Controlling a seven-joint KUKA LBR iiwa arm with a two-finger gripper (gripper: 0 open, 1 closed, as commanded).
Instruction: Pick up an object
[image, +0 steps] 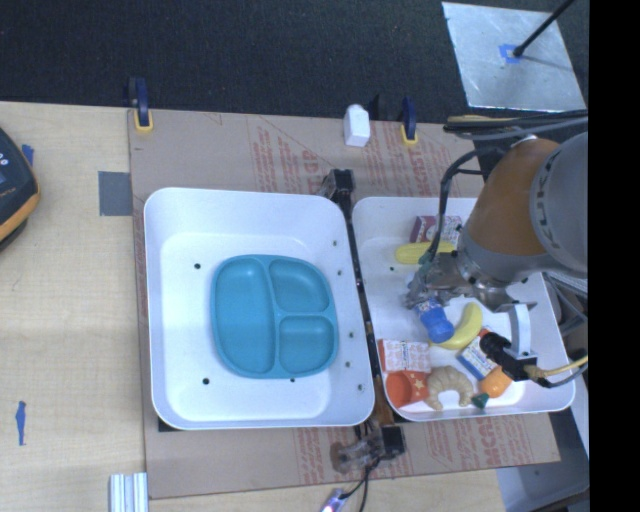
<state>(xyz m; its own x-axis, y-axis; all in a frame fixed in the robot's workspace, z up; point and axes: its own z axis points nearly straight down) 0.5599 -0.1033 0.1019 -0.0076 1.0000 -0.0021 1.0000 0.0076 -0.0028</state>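
The right bin (375, 300) holds several small objects. Among them are a blue block (436, 323), a yellow banana (464, 328), a yellow piece (411, 253) beside a maroon box (425, 226), a red-and-white packet (405, 355), a red piece (403, 388), a tan figure (448, 384) and an orange carrot (494, 381). My gripper (428, 291) reaches down from the grey and orange arm (515, 215) into the bin's middle, just above the blue block. The wrist hides part of the bin behind it.
The left bin (170, 300) holds a blue divided plate (272, 315). A black divider (355, 290) runs between the two bins. Clamps (142, 103) and a white block (356, 125) sit at the back edge of the cardboard. A dark device (12, 185) lies far left.
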